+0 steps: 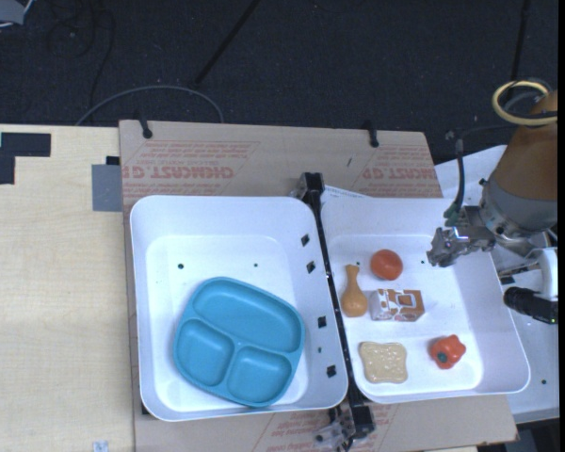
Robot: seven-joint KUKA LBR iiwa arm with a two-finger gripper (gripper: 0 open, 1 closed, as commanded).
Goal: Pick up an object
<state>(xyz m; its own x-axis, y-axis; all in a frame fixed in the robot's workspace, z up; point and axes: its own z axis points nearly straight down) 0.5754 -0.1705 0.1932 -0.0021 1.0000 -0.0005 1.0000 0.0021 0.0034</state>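
A: Can you read the gripper (444,246)?
B: No, too small and dark at the right bin (494,370) edge; I cannot tell its state.
A: The objects?
B: In that bin: round tomato (387,265), tan gourd (354,293), brown carton (397,304), flat toast (384,362), glossy red pepper (446,350).

Blue tray (237,341) in a white bin (160,224) — orange-red tomato (387,265), tan bread slice (384,363).

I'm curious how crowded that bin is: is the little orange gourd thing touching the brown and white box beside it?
Apart. The camera view shows a thin strip of white bin floor between the gourd and the box, though they lie close together.
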